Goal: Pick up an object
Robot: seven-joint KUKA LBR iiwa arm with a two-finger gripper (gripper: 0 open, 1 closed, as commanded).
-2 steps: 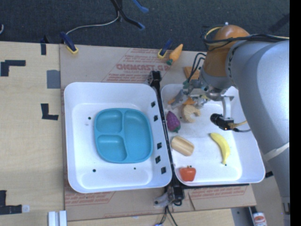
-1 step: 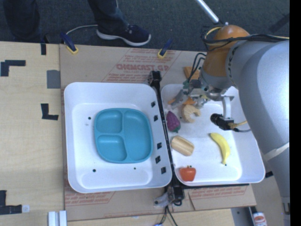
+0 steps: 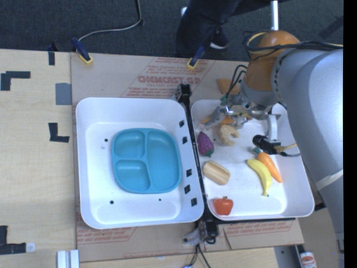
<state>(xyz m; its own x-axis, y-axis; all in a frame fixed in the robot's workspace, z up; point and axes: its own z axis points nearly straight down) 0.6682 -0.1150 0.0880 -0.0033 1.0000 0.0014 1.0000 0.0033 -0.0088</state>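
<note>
We see the claw (image 3: 227, 115) low in the right bin (image 3: 295, 202), just above a beige food piece (image 3: 227, 133); a banana (image 3: 259, 172), carrot (image 3: 270, 167) and tomato (image 3: 223, 205) lie nearby. The left bin (image 3: 89, 149) holds a blue divided plate (image 3: 146, 160).

Glossy white plastic bins (image 3: 89, 166) sit on matt brown cardboard (image 3: 150, 80).

A robotics lab: a cardboard-covered bench (image 3: 162, 80) held by yellow-and-blue clamps (image 3: 82, 50), black tape marks (image 3: 14, 79) on the wooden top, loose cable (image 3: 120, 28) over dark carpet, and two white bins (image 3: 89, 116).
</note>
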